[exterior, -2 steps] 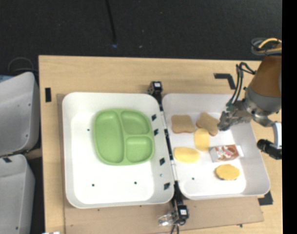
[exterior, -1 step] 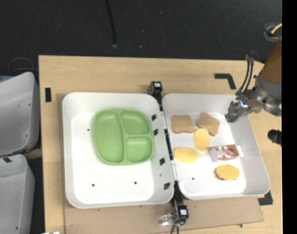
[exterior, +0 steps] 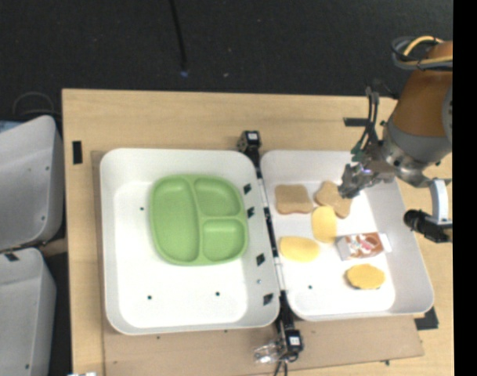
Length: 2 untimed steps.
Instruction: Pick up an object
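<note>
Nearest the camera, at the near edge of the wooden counter [exterior: 81,233], a small metal clamp [exterior: 279,349] sits where the two white bins meet. On the left, the left bin [exterior: 128,288] holds a green divided plate [exterior: 199,219] lying flat near its middle. Beside it, the right bin [exterior: 402,288] carries the loose items: a round orange-yellow piece [exterior: 365,276] closest to the near side, a small red-and-white packet [exterior: 360,245] just beyond it, a pale yellow oval [exterior: 299,249] to the left, and another yellow piece [exterior: 324,224] further back. A tan slice of bread [exterior: 293,199] lies toward the far left of that bin, and a tan cookie-like piece [exterior: 333,198] sits just right of it. Reaching in from the right, the grey arm [exterior: 414,131] brings the claw [exterior: 352,180] down right over the far edge of that tan piece. Whether the claw is wide or narrow cannot be told from this slanted view, and nothing is seen held in it.
</note>
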Tool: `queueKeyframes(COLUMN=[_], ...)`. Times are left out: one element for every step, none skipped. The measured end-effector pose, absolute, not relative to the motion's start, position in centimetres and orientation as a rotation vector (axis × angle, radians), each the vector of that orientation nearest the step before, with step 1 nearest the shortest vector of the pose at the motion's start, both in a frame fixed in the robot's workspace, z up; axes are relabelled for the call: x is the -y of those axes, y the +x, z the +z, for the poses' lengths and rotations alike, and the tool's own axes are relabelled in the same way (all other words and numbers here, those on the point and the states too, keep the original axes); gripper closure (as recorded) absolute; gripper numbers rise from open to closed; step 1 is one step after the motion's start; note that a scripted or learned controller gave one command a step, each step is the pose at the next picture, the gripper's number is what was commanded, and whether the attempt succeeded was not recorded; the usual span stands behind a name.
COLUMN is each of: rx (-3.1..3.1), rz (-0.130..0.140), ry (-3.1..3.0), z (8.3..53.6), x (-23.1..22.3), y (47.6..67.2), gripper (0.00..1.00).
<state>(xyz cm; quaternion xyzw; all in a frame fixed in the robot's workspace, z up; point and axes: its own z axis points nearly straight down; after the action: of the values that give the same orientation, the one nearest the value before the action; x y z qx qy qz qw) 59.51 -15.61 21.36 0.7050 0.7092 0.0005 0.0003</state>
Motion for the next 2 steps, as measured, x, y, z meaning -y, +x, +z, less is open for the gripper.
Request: queueKeyframes(rx=[-2.228, -2.228], rz=[0.001, 0.0], ry=[2.215, 2.216], z=[21.4, 21.0], x=[10.7, 5.4], y=[59.2, 58.2], gripper=[1.0, 1.0])
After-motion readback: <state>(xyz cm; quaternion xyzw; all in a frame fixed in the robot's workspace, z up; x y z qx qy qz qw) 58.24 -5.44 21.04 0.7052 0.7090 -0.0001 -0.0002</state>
